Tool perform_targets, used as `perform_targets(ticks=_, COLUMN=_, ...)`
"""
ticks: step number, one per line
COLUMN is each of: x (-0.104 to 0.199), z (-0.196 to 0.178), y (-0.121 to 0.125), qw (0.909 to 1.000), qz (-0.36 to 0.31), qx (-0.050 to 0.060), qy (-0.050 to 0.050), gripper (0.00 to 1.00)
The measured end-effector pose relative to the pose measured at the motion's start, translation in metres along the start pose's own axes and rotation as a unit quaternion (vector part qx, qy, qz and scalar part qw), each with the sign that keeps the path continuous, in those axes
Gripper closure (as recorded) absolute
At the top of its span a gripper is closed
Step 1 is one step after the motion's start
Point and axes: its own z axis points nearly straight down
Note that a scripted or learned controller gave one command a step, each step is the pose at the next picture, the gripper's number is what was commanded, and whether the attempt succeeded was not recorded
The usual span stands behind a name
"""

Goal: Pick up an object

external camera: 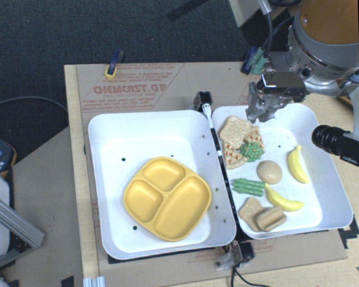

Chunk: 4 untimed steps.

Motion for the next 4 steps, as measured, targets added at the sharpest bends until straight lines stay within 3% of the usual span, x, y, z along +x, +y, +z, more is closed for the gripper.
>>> perform_targets(ticks=1, x=-0.101, z=-0.054, y=0.0, qw=1.0, qz=0.006, qx=-0.002, qy=-0.002, gripper=1.0)
perform_targets(ticks=2, x=-0.164, z=0.047, y=-0.002, qw=1.0, qz=0.005, qx=0.006, qy=-0.001, gripper=1.0)
perform_targets(ticks=3, x=-0.273, z=0.041, y=0.005, qw=1.0, qz=0.005, qx=0.0, qy=-0.003, gripper=1.0)
perform_targets(ticks=4, x=-0.138, z=0.066, y=0.004, qw=1.0, qz=-0.005, qx=0.005, qy=0.001, gripper=1.0)
